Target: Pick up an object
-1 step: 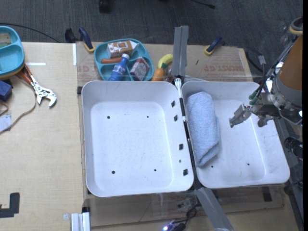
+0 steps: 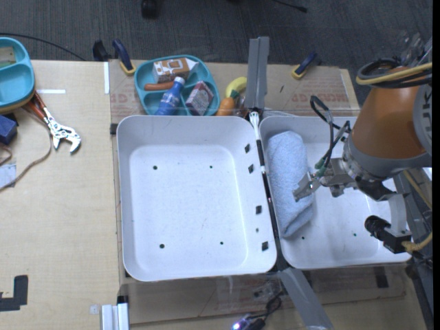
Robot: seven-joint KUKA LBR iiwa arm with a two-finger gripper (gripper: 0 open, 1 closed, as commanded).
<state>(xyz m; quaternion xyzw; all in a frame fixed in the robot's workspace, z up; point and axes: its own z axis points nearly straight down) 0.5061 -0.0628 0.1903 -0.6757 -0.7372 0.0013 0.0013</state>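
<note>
Tan bench [image 2: 62, 212], dark carpet [image 2: 206, 12] behind, two white bins [image 2: 185, 133]

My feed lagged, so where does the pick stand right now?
Done: the arm has reached into the right bin, with the claw at the right edge of the light blue towel. In hand: nothing that I can confirm. Left: the grasp and lift; the towel lies flat along the bin's left side.

Your surface [image 2: 62, 218] is pale wood and carries two white bins [image 2: 189, 198] side by side. Behind them you have a blue tray [image 2: 146, 81] of small items; at far left, a wrench [image 2: 63, 134] and another blue tray [image 2: 14, 74].
</note>
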